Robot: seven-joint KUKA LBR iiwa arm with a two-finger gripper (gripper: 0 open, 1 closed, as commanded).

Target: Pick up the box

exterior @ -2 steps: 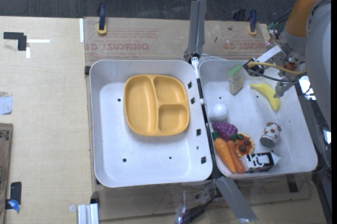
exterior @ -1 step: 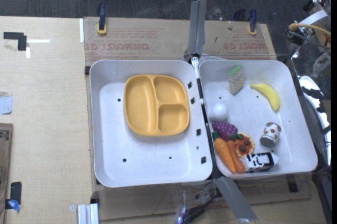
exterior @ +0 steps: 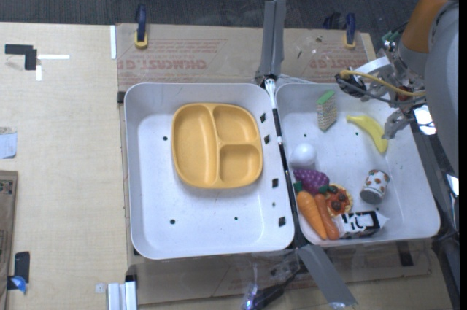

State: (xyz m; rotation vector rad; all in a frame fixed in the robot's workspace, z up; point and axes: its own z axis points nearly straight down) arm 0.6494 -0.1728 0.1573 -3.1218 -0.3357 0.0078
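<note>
The small black-and-white printed box lies flat in the near right corner of the right white bin, touching the orange carrots on its left and sitting just below the slice of toy pizza. The gripper hangs at the far right side of the same bin, just beside the yellow banana, well apart from the box; whether it is open or closed cannot be told from here, and nothing is seen in its grasp. Between gripper and box stands a small brown-and-white can. The box sits close to the bin's near wall and right wall, so open room lies mostly above it. Purple grapes, a white ball and a speckled sponge block crowd the bin's left half. The left white bin holds a yellow divided plate on the cardboard-covered worktop.
</note>
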